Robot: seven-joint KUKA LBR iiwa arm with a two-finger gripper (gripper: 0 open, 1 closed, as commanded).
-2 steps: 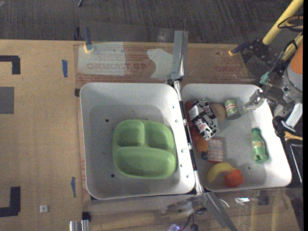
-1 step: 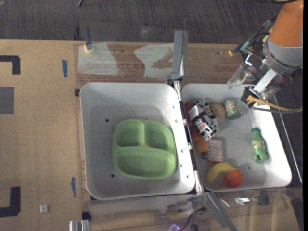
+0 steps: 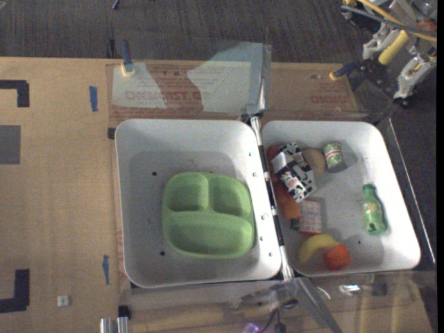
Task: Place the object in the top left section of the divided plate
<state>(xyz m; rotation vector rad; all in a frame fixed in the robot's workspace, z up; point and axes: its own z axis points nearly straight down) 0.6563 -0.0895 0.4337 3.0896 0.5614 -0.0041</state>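
end effector: raised at top right, off the bins | green divided plate: left bin

No legible text anywhere

Green divided plate in left bin

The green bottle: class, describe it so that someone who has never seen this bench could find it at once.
Start at the right bin, the one crowded with small items. Along its right side lies the green bottle, apart from the rest. Unlike the short green can further up, it is tall and slim, with a yellow band.
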